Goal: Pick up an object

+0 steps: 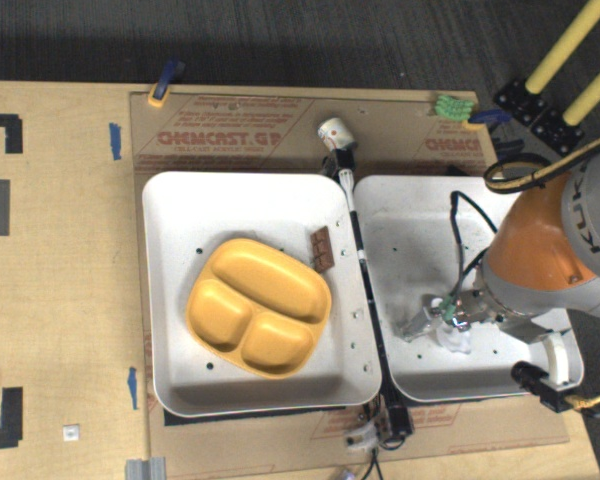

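Note:
A large yellow tray (258,306) with three compartments lies upside down in the left bin (170,268). A small brown block (321,249) rests at that bin's right wall. My gripper (442,318) is low in the right bin (410,218), near its front middle, under the orange band of the arm (535,243). A small white object (454,341) lies just below the gripper, and a bit of green (446,310) shows at its tip. Whether anything is held is hidden by the wrist.
A white-capped post (332,132) stands behind the seam between the bins. Clamps sit on the cardboard's back edge: yellow and blue (163,85), and green (452,107). Yellow bars (578,30) cross the top right. Black cables (462,230) loop over the right bin.

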`<state>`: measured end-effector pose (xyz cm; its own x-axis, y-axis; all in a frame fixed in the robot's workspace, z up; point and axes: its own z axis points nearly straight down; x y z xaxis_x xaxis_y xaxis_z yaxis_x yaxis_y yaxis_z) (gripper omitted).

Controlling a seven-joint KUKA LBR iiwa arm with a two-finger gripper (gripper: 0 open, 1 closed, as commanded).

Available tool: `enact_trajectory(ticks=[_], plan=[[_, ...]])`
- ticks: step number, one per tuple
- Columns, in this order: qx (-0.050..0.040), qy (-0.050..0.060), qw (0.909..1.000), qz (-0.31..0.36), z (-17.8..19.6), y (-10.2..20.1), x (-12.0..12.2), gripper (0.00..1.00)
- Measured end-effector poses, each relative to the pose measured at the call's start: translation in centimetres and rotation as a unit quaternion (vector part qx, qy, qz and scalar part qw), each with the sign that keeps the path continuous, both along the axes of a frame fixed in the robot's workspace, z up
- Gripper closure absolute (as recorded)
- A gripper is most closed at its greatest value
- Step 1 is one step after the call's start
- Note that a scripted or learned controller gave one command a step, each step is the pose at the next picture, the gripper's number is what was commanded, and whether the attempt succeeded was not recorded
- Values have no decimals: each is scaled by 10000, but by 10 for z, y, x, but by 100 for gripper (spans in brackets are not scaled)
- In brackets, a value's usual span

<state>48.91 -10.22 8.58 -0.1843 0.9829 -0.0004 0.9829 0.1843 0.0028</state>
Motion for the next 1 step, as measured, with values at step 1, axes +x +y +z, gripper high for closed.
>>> enact_trajectory(ticks=[1], plan=[[-15,-10,9750,2222,0,0,-8,0]])
